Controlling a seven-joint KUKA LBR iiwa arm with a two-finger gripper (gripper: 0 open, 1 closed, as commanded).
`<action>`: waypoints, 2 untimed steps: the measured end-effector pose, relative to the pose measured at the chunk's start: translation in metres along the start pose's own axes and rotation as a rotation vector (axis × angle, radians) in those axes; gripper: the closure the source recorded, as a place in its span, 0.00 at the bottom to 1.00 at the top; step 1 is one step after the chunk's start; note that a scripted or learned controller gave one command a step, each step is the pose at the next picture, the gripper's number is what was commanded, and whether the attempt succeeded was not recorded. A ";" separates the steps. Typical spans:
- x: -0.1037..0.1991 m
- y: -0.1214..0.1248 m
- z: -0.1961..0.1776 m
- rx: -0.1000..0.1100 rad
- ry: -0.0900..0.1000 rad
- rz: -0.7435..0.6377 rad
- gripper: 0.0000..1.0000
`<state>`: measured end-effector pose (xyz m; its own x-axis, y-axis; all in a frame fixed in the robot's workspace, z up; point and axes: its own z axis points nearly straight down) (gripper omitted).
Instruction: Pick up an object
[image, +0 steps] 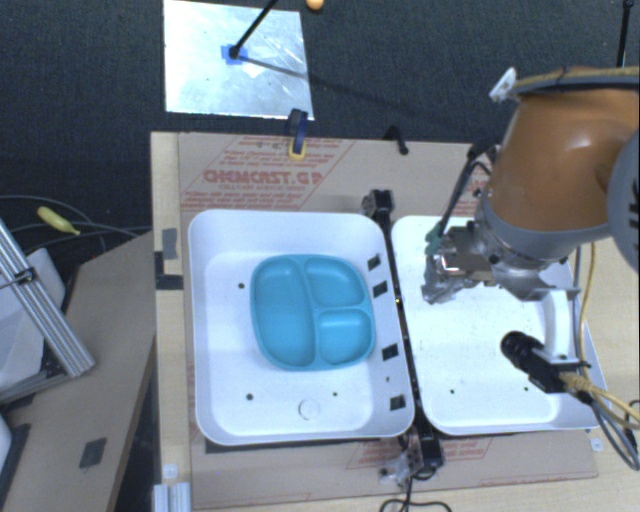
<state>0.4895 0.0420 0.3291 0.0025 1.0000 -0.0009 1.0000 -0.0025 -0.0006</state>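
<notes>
Overhead: gripper hung over the right bin, fingers' state not readable, while the blue plate lay in the left bin, so you needed to cross over and pinch a raised rim, not the flat centre.

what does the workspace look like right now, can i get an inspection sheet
surface: two shallow white bins side by side, left bin and right bin, on a printed cardboard sheet
job's things: blue divided plate lying flat in the left bin
clutter: nothing seen in the bins
grippers: pincer low over the right bin's upper left part, away from the plate; finger state too unclear to tell
cables: yellow cable at the right bin's right edge; thin wires at left
surroundings: dark carpet, shiny sheet above
</notes>
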 end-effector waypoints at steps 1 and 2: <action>0.034 -0.003 -0.065 -0.009 0.004 -0.010 1.00; 0.140 -0.004 -0.104 -0.007 0.006 -0.016 1.00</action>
<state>0.4860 0.1823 0.4332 -0.0139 0.9999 0.0055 0.9999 0.0138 0.0064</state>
